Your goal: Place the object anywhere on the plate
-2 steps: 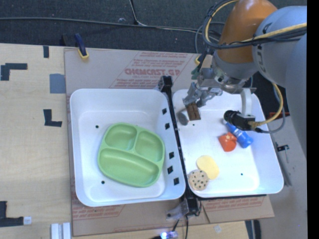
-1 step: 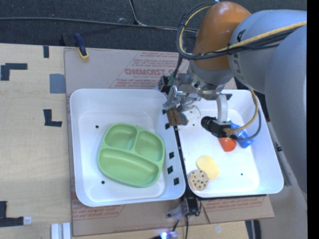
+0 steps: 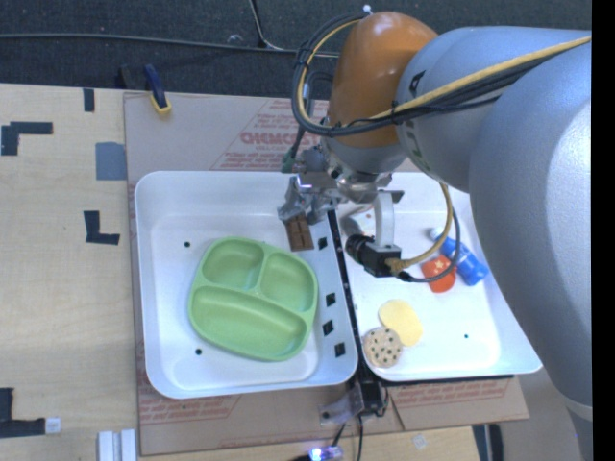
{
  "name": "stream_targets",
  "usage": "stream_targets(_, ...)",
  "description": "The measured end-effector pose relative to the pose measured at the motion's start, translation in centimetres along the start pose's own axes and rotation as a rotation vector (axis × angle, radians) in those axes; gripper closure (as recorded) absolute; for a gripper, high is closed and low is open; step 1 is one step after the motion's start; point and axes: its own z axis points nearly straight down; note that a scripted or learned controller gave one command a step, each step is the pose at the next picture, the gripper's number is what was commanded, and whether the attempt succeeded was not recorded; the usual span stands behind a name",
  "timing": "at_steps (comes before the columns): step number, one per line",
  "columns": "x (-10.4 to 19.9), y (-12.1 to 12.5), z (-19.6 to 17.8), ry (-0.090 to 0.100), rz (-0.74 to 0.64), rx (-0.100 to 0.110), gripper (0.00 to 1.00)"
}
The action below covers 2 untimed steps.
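Note:
A green three-compartment plate point(image 3: 252, 298) lies in the left bin point(image 3: 159, 257). My gripper point(image 3: 304, 221) hangs over the left bin's right side, just above the plate's upper right corner and close to the divider between the bins. A small brown block point(image 3: 300, 234) sits between its fingers and pokes out below them. The block is above the bin floor, just off the plate's rim.
The right bin point(image 3: 480, 353) holds a chocolate-chip cookie point(image 3: 383, 347), a pale yellow piece point(image 3: 401, 320), an orange-red item point(image 3: 439, 273) and a blue item point(image 3: 469, 266). A black cable point(image 3: 370, 254) loops from the wrist over the right bin. The big grey arm covers the right side.

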Motion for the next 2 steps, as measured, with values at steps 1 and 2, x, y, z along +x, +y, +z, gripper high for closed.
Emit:
stream_targets(1, 5.24, -2.22, 1.14, 0.0, 0.0, 0.001, 1.0)
stream_targets(2, 4.91, -2.1, 1.07, -0.002, 0.004, -0.001, 0.0)
